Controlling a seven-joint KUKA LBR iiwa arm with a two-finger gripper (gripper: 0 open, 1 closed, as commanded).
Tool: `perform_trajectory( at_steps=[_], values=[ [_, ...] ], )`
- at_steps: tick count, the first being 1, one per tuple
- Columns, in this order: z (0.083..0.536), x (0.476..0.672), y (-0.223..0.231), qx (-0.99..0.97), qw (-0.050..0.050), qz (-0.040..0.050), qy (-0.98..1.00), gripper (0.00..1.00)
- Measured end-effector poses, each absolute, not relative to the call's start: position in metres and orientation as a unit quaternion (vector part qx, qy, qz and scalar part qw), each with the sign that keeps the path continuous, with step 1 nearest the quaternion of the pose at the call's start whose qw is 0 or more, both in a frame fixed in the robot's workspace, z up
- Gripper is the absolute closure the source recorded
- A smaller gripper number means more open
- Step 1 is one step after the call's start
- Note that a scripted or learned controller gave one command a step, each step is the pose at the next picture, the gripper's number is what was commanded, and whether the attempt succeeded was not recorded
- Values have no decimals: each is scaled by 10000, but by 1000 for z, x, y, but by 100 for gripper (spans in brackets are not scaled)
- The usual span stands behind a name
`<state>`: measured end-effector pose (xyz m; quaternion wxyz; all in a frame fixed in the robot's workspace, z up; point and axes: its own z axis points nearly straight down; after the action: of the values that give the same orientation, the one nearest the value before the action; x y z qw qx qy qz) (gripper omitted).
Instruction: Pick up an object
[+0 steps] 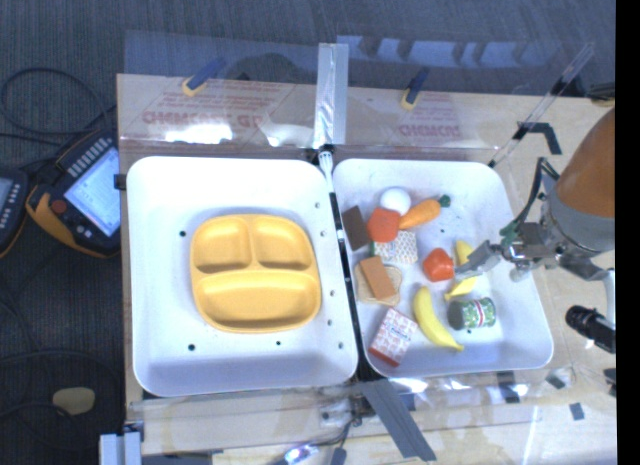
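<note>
The right bin (515,353) holds a heap of toy food. A white egg (396,198) and an orange carrot (421,213) lie at the back, with a red pepper (384,224) beside them. A red tomato-like piece (437,265) sits in the middle, next to small yellow pieces (462,251). Toward the front lie a banana (433,318), a green can (473,314) and a red-and-white box (394,337). My gripper (487,255) reaches in from the right, low over the bin, just right of the yellow pieces and above the can. Nothing shows in its grasp.
A brown block (355,226), a checkered cracker (402,248) and a bread slice (377,279) lie near the right bin's left wall. The left bin (160,343) bears a yellow divided plate (256,271). A handheld pendant (85,198) with cables rests left of the bench.
</note>
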<state>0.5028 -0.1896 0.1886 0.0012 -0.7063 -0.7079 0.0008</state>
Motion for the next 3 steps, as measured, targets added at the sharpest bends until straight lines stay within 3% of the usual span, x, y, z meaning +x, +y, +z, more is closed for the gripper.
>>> perform_trajectory(
  at_steps=[1, 2, 3],
  values=[
    [90, 561, -200, -6156, -35, -9, -7881, 0],
    [90, 521, -194, -6218, -71, -19, -7831, 0],
    [100, 522, -193, -6222, -79, -36, -7828, 100]
  ],
)
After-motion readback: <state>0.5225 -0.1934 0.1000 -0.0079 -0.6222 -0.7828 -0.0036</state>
